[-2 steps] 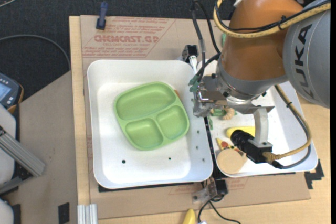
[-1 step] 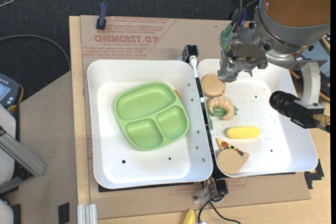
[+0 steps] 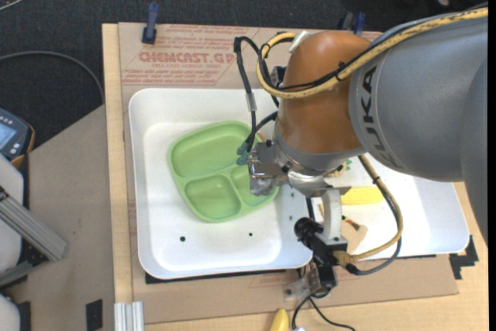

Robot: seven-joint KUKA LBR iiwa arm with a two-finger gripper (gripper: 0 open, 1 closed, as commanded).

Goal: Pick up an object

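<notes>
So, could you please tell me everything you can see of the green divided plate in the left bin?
The green divided plate is pale green and looks like smooth plastic. Raised ridges split it into compartments: a large one at the far side and a smaller one nearer the camera, both bare. It lies flat, right way up, on the floor of the left white bin, toward the bin's right side. The arm's wrist overlaps its right edge, hiding that part.
</notes>
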